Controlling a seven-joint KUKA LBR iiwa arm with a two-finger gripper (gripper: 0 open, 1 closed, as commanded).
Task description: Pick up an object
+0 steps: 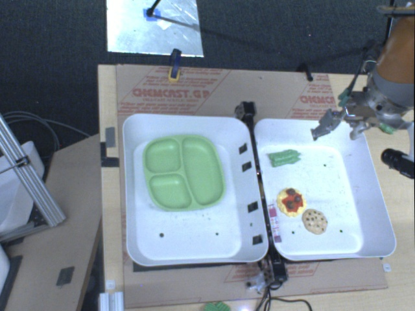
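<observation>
The right bin (363,173) holds three small items: a green toy piece (284,157) near its upper left, a yellow and red toy pizza (291,201) lower down, and a brown cookie (315,221) beside it. My gripper (340,127) hangs over the bin's upper right part, well above the floor, with its two fingers spread apart and nothing between them. It is to the right of and above the green piece.
The left bin (139,238) carries a light green divided tray (183,172). A black hinge strip (256,173) runs between the bins. Cardboard lies under both bins, and a metal sheet (154,18) lies beyond the bench.
</observation>
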